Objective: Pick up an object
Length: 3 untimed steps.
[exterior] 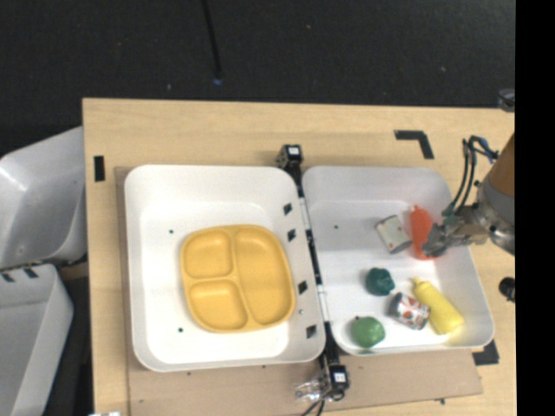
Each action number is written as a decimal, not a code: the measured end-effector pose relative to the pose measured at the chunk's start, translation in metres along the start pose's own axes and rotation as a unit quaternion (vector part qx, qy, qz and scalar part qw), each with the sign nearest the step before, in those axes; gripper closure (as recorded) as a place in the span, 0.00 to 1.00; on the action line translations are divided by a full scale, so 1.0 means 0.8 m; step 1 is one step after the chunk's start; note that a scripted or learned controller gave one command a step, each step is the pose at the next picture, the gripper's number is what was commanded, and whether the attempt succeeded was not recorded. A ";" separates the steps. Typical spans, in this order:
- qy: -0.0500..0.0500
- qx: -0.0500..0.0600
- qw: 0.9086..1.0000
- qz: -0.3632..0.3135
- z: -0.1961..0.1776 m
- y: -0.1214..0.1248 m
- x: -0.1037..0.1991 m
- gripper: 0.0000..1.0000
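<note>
The right bin point(347, 198) holds several small objects. An orange-red piece point(420, 226) stands near its right side, with a small grey-and-white box point(393, 232) just left of it. My gripper point(440, 236) reaches in from the right and sits right against the orange-red piece's right side, low in the bin. Further forward lie a dark green lump point(379, 281), a bright green ball point(368, 331), a small red-and-white can point(408, 311) and a yellow bottle point(439, 307).
In the left bin point(156, 198) lies a yellow divided plate point(236, 277). A raised rim with black clips point(305, 241) separates the two bins. The arm's wrist point(499, 189) hangs over the right bin's right wall.
</note>
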<state>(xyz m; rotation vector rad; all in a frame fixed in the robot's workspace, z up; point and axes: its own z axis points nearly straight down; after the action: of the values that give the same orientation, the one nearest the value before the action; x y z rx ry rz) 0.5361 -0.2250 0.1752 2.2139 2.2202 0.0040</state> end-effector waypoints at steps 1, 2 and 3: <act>0.000 0.000 1.000 0.000 -0.056 -0.004 -0.002 1.00; 0.000 0.001 1.000 -0.001 -0.079 -0.002 -0.003 1.00; 0.001 0.002 1.000 -0.001 -0.069 0.005 0.056 1.00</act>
<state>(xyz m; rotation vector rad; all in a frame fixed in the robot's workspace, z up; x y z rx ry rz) 0.5399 -0.1797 0.2300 2.2144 2.2265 0.0012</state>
